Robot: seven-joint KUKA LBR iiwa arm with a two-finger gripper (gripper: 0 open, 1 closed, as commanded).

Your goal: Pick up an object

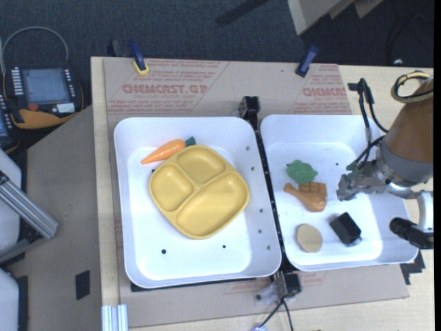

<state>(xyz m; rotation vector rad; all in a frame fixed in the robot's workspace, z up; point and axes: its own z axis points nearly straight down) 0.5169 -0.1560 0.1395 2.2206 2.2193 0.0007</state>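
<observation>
In the right white bin (331,131) you have four candidates: a small black block (345,228) near the front right, a round tan cookie-like piece (309,238) to its left, a toy chicken drumstick (308,194) above that, and a green broccoli-like toy (300,170) touching the drumstick's upper end. The gripper (348,186) hovers above the bin floor, just right of the drumstick and just behind the black block, reaching in from the right on the grey arm (406,150). Its fingers are dark and small against the bin; you cannot tell how far apart they stand, and nothing shows between them. This reads as the approach step, with no object lifted yet. Next you would need to settle on the nearest piece, centre over it and descend. In the left bin (131,205) lie a yellow divided plate (198,191) and a toy carrot (163,151) touching its upper left rim.
</observation>
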